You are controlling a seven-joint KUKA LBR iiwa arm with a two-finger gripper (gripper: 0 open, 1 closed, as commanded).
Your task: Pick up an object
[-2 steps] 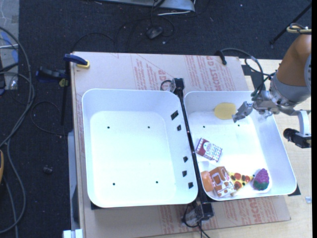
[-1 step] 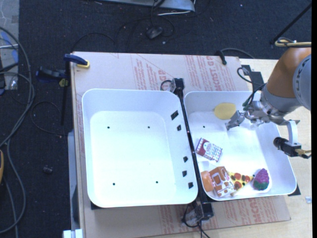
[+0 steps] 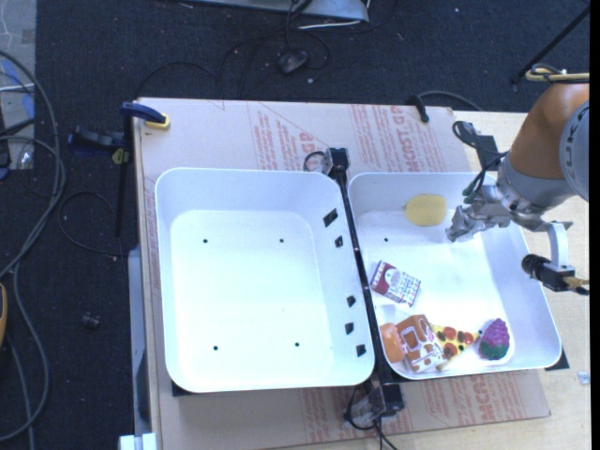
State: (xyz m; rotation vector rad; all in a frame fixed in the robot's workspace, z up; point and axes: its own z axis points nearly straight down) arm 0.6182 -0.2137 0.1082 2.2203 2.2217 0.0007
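The right bin [image 3: 525,261] holds a yellow round object [image 3: 426,209] near its back wall. A small red and white carton [image 3: 395,283] lies near the bin's left side. An orange and white box [image 3: 413,341], a strip of small colourful pieces [image 3: 454,337] and a purple and green grape bunch [image 3: 494,338] sit along the front. My gripper [image 3: 461,230] hangs over the back of the right bin, just right of the yellow object, with nothing seen between its fingers.
The left bin [image 3: 253,279] stands beside the right one, with a black divider strip [image 3: 352,261] between them. The arm [image 3: 548,157] reaches in from the right. Cables and clamps lie on the dark floor beyond the bench.
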